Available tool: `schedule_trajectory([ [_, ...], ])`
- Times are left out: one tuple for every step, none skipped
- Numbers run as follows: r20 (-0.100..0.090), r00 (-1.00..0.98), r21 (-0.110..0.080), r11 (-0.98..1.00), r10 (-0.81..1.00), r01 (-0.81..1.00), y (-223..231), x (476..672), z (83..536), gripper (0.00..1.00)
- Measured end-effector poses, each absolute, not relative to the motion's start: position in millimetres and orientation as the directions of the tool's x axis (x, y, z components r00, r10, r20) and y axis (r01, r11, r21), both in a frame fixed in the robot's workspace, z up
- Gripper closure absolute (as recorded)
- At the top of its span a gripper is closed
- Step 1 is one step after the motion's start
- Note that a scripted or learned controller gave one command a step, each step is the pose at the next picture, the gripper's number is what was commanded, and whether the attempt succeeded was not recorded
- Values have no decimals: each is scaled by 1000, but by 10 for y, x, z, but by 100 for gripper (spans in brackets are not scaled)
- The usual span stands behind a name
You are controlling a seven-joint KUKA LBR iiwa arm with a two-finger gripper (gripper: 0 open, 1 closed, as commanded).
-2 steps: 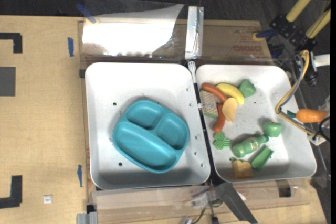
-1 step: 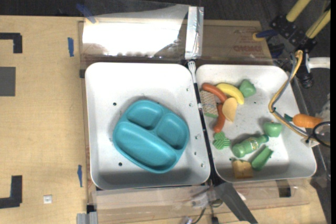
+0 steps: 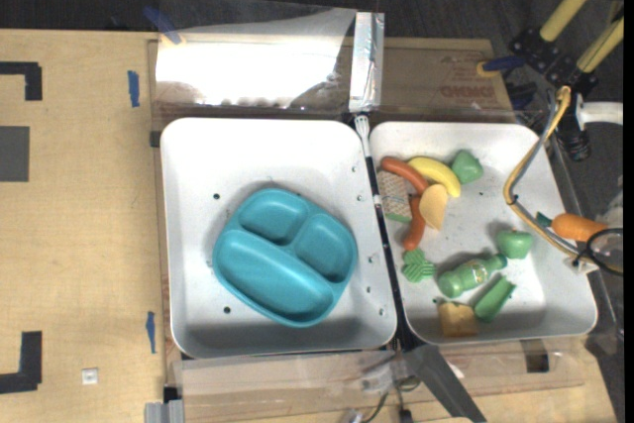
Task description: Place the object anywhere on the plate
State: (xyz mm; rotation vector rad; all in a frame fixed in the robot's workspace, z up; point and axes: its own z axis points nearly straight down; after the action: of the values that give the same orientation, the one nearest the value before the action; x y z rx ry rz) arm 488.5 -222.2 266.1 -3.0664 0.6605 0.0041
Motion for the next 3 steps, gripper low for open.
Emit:
schedule_trajectory([
  [-5, 775, -3, -775, -632, -632, -2217, 4875, 2426, 100],
  [-5, 437, -2, -437, -899, -899, -2157, 5233, 2265, 100],
  [-2, 214, -2, -214, -977, -977, -2097, 4804, 2477, 100],
])
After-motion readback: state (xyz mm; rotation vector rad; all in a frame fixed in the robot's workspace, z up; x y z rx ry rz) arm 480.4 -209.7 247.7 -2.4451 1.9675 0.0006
